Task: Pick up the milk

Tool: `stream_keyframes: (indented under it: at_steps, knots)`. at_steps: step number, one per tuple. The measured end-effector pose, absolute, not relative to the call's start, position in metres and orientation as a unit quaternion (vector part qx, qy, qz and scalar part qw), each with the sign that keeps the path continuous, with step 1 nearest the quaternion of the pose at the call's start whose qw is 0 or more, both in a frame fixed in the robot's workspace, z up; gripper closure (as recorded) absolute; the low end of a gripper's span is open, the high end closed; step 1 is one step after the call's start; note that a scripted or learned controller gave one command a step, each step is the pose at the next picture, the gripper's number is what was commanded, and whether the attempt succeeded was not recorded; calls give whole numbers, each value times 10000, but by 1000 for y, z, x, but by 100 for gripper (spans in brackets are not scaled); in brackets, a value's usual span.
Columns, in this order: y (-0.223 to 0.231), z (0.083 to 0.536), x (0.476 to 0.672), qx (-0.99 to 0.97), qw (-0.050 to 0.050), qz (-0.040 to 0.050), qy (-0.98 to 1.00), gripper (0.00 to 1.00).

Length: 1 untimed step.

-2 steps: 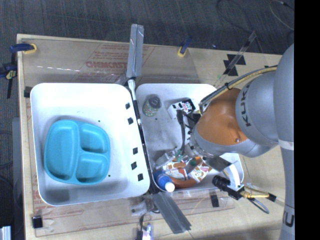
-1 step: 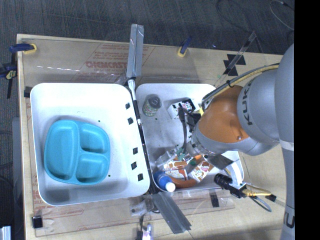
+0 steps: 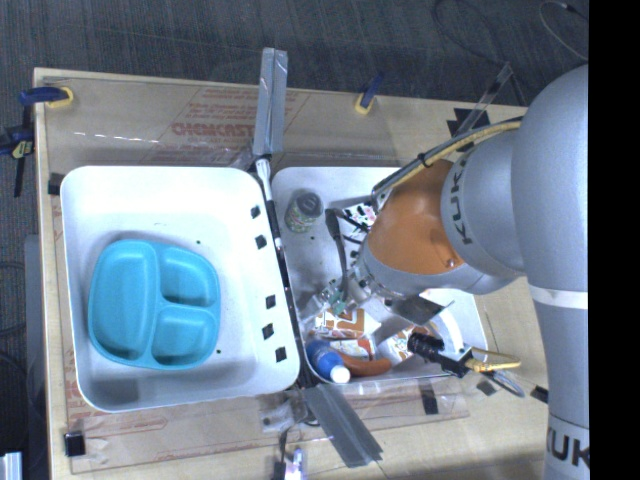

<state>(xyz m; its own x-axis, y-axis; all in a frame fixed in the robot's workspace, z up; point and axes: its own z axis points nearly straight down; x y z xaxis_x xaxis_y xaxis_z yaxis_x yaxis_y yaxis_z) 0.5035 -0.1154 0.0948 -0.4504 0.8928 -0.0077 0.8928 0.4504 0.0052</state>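
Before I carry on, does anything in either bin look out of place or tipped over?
Nothing looks spilled. The right white bin holds a jumble at its near end: a blue bottle with a white cap lies on its side among overlapping packets. The light blue divided tray sits flat.

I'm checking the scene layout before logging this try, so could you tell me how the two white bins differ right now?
The left bin holds one thing, a blue divided tray lying flat; the right bin holds a clutter of small items crowded toward its near end. The arm hangs over the right bin and hides much of it, while the left bin is in open view. Both are shallow, white and side by side.
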Motion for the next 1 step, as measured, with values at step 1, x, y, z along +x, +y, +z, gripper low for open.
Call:
stream_keyframes:
  at_steps: [1]
  knots:
    - [-44, 238, 514, 4650, 5, 3, 8853, 100]
